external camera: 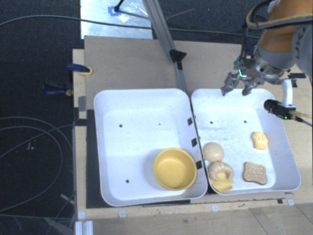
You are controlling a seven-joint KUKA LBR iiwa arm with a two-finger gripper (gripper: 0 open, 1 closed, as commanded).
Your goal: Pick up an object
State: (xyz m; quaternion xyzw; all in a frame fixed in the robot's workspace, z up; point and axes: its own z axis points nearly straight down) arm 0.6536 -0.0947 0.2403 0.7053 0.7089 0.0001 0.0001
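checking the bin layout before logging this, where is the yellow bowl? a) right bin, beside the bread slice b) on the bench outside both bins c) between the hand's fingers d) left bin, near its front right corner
d, the yellow bowl sits inside the left bin toward its front right corner, while the hand is over the far edge of the right bin.

One fixed camera looks down at a slant from above the bench (127, 62), far enough to frame both white bins: the left bin (105, 131) and the right bin (288, 165) (the arm (283, 28) enters from the right).
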